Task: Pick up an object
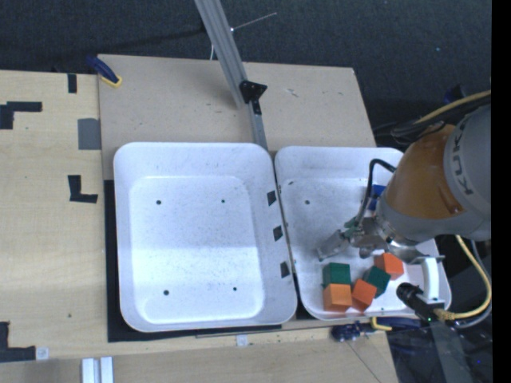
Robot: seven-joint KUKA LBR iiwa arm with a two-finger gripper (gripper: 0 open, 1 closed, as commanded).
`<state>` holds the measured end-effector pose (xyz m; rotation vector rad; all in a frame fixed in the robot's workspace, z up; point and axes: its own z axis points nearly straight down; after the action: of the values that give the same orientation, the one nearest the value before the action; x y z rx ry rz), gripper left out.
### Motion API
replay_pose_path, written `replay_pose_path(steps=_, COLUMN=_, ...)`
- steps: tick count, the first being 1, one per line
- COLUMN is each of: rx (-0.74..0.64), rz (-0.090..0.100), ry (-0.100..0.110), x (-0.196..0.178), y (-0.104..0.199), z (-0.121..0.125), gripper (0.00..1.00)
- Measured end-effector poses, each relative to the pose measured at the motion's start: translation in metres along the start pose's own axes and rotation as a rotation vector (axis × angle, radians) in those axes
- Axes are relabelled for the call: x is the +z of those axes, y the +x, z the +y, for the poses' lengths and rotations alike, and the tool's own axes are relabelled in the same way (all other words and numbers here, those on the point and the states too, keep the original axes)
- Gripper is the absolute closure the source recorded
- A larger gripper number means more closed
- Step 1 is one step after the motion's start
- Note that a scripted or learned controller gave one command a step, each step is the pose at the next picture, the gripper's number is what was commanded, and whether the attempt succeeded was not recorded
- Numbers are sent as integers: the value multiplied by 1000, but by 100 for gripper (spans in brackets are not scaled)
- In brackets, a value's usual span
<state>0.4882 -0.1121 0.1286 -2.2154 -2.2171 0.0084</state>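
Note:
In the right bin (319, 190), several small blocks lie bunched at the near right corner. A green block (337, 274) sits over an orange block (338, 297). Beside them are another orange block (364, 294), a green block (378, 280) and an orange block (391, 263). My gripper (345, 246) hangs low in this bin, just above and left of the cluster, close to the green block. The arm's orange band (423, 186) and grey wrist cover the bin's right side. Nothing shows in the gripper's grasp.
The left bin (192, 238) stands alongside, sharing a raised rim with the right one. A slanted metal pole (227, 42) comes down to a black clamp at the far rims. Cables run along the bench's right edge.

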Motion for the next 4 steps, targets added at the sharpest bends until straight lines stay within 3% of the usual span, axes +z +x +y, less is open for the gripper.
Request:
replay_pose_path(steps=1, rx=-2, rz=0, ry=-4, x=-13, y=0, z=1, gripper=100)
replay_pose_path(steps=3, rx=-1, rz=-3, ry=-15, x=-118, y=-3, z=0, gripper=100)
replay_pose_path(steps=4, rx=-1, rz=-2, ry=-10, x=-138, y=-3, z=1, gripper=100)
